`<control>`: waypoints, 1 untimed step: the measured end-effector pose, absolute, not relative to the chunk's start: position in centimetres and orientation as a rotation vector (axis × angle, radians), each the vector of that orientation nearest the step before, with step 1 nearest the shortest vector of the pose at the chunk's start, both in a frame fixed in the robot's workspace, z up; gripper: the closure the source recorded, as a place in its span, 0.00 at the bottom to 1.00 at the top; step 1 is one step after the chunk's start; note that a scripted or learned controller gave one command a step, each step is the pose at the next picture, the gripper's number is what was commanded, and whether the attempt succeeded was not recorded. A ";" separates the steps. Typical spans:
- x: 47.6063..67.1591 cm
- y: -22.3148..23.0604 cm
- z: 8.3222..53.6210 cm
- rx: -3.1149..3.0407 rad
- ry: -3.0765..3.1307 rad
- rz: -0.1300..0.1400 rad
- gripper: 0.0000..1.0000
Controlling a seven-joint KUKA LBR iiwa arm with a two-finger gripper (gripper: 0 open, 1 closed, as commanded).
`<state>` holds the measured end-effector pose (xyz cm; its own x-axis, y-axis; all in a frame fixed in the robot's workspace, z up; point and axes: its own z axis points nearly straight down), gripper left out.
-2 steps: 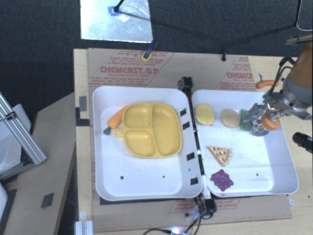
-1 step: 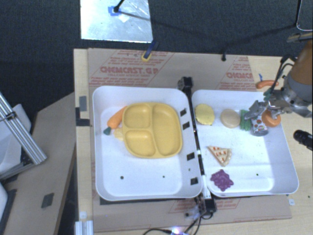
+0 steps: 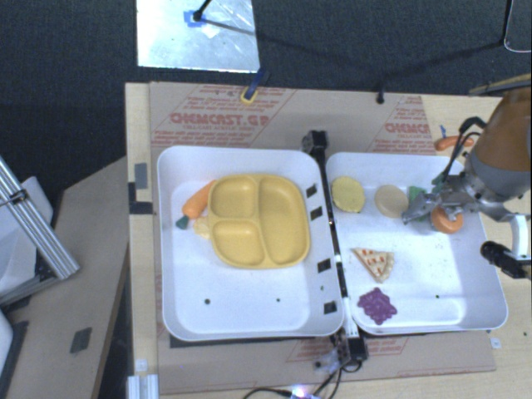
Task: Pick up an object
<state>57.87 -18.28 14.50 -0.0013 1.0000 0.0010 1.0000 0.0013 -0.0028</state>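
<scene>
My gripper (image 3: 426,207) hangs low over the far right part of the right bin (image 3: 478,306). It is right beside an orange round piece (image 3: 451,222) and a small green piece (image 3: 415,193), and partly covers both. Nothing can be made out as held. A yellow round slice (image 3: 348,194) and a beige round slice (image 3: 389,199) lie just left of the gripper. Nearer the front are a pizza wedge (image 3: 374,263) and a purple grape bunch (image 3: 377,305).
The left bin (image 3: 179,306) holds a yellow divided plate (image 3: 253,220), with a carrot (image 3: 197,199) against its left rim. A black divider (image 3: 326,223) runs between the bins. The grey arm (image 3: 503,148) comes in from the right.
</scene>
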 end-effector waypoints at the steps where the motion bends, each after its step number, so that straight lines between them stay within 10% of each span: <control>1: 58.8 -17.5 11.9 -2.205 -2.239 -0.030 0.00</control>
<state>58.79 -17.49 11.85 -0.0156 0.9998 0.0130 0.9998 0.0154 0.0143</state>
